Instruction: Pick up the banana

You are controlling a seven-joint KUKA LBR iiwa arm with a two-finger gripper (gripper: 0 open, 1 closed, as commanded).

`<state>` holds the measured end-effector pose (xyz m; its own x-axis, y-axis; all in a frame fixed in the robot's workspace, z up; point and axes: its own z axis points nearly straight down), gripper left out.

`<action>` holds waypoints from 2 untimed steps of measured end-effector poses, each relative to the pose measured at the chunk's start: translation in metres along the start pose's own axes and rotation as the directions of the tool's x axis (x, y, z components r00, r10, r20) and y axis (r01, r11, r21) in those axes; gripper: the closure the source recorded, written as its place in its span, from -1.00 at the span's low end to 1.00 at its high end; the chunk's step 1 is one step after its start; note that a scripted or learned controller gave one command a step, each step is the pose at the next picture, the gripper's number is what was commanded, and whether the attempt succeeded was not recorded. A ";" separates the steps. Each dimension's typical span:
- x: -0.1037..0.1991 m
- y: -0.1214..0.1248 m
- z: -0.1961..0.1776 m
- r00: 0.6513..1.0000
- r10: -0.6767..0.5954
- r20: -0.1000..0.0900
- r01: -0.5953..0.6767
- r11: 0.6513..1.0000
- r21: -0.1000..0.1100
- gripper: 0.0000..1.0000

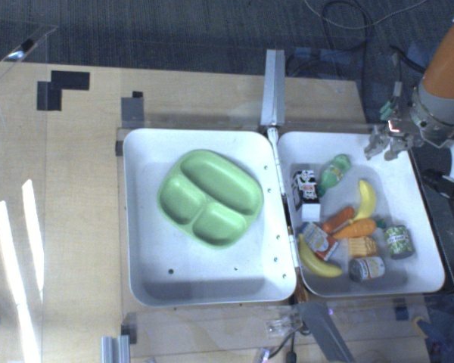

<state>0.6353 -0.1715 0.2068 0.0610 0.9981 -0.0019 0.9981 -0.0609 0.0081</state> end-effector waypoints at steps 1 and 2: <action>0.000 0.000 0.000 1.000 -0.001 0.000 0.001 1.000 0.001 -1.00; -0.020 -0.049 0.111 0.982 -0.190 -0.002 0.190 0.982 0.002 -1.00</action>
<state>0.5862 -0.1885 0.0955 -0.1298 0.9915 -0.0016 0.9915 0.1298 0.0058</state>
